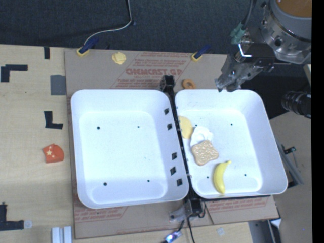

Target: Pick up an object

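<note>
Fingers first: cannot tell whether apart or together, since too dark and foreshortened at the tip of the gripper (226,83). Hangs above the far rim of the right bin (253,130), reaching in from the right, well apart from everything lying inside.

Down in that bin, against the near-left side: a yellow banana (221,176) closest to the near wall; a brown toast-shaped piece (204,152) just beyond it; touching that, a white lump (201,134); then a pale yellow disc (185,127) hard against the dividing wall.

Beside it, the left bin (121,151), joined along the middle. Underneath both, a cardboard sheet (147,67), bearing a small orange ring (188,84) just beyond the right bin's far-left corner and a yellow lump (119,58) farther left. Off on the bench to the left, a red piece (53,153).
</note>
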You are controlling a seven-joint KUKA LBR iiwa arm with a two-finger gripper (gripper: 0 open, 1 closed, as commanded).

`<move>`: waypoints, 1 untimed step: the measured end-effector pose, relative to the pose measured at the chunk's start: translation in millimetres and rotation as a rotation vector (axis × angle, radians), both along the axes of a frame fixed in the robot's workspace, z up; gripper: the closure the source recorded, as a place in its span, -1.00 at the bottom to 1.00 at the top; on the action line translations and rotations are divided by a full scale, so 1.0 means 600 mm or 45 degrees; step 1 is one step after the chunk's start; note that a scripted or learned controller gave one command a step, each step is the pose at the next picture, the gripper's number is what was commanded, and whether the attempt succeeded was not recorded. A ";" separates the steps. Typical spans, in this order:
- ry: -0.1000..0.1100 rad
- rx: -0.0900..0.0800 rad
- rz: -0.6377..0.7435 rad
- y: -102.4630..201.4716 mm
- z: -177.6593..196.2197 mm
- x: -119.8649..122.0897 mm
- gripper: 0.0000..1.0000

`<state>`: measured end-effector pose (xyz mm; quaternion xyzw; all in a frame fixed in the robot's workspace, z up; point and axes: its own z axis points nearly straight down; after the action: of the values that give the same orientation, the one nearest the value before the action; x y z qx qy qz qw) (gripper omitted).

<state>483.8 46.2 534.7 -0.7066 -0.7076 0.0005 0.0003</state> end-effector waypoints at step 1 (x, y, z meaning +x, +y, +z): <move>0.000 0.000 0.000 0.019 0.000 0.000 1.00</move>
<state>483.8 57.9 534.5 -0.7065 -0.7077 0.0005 0.0003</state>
